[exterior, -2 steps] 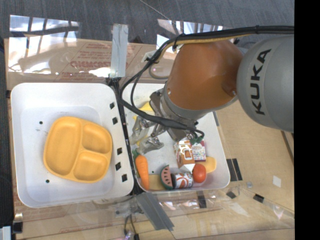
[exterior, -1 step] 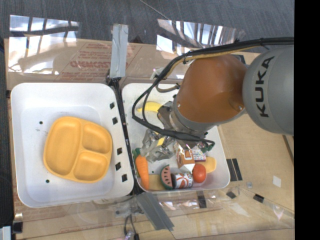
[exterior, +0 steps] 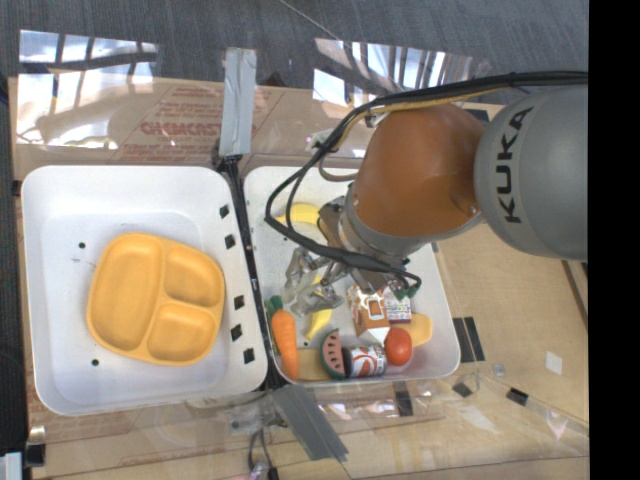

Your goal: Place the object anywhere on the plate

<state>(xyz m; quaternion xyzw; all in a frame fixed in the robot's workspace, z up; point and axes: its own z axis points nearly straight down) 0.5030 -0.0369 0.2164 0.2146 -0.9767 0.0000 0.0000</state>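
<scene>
A yellow three-part plate (exterior: 155, 297) lies in the left white bin (exterior: 60, 198), with nothing on it. The right bin (exterior: 262, 200) holds several toy foods: a carrot (exterior: 286, 342), a watermelon slice (exterior: 335, 355), a red can (exterior: 367, 361), a tomato (exterior: 398, 345), a small carton (exterior: 371, 311), a yellow wedge (exterior: 319, 322) and a banana (exterior: 303, 213). My gripper (exterior: 313, 277) reaches down into the right bin under the orange wrist band (exterior: 415, 173), just above the yellow wedge and left of the carton. The wrist hides much of it.
A black divider with clips (exterior: 240, 268) runs between the two bins. Black cables (exterior: 300, 233) loop off the wrist over the right bin's left side. Cardboard and grey tape (exterior: 236, 103) lie behind the bins.
</scene>
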